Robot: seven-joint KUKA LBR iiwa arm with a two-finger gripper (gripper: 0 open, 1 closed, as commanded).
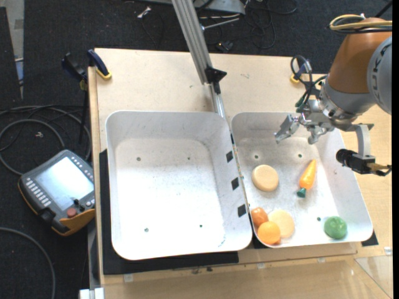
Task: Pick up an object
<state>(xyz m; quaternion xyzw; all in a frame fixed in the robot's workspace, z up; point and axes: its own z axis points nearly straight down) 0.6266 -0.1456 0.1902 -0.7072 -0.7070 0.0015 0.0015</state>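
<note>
My gripper (300, 131) hangs over the far part of the right bin (355, 192), its two fingers spread open with nothing between them. Below it in that bin lie a pale round disc (265, 177), an orange carrot with a green tip (307, 175), and a green ball (335, 227) in the near right corner. In the near left corner an orange ball (269, 232), a cream ball (283, 222) and a small reddish piece (258, 215) sit bunched together. The carrot lies closest to the gripper, a little nearer the front.
The left bin (124, 167) adjoins the right one along a shared wall. A slanted metal pole (198, 42) rises behind the bins. A teach pendant (59, 189) lies on the floor at left. Clamps (100, 64) sit at the bench's far corners.
</note>
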